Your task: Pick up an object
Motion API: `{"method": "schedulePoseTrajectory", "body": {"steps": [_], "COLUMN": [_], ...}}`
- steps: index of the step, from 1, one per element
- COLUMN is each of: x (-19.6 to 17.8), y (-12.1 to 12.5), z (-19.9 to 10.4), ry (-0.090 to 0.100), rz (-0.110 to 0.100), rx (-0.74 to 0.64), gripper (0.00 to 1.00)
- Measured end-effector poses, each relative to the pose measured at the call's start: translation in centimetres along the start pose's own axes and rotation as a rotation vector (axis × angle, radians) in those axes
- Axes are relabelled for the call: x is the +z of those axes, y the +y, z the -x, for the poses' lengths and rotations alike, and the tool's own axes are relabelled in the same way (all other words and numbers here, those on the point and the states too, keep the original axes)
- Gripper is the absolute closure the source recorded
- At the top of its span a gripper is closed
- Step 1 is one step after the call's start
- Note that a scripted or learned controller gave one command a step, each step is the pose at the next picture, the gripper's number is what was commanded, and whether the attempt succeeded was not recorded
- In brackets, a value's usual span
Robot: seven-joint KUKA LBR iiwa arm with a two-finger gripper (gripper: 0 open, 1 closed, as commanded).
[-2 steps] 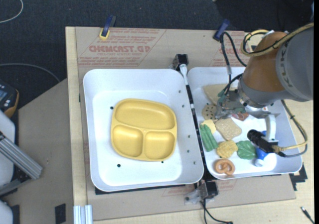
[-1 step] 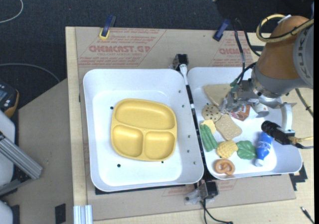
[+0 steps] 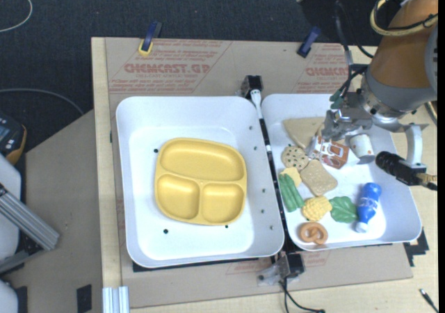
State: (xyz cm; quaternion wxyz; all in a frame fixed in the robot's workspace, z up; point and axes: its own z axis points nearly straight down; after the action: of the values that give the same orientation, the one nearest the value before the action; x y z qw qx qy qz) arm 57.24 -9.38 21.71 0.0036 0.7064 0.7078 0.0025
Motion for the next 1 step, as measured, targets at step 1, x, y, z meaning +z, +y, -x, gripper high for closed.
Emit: {"method": "schedulePoseTrajectory", "body": {"steps": [1], "x": [-0.84], "y": [0.09], "z": [-0.02], "ry": [0.000], "rz": [-0.005], "rx": [0.001], "gripper": [1.00]}}
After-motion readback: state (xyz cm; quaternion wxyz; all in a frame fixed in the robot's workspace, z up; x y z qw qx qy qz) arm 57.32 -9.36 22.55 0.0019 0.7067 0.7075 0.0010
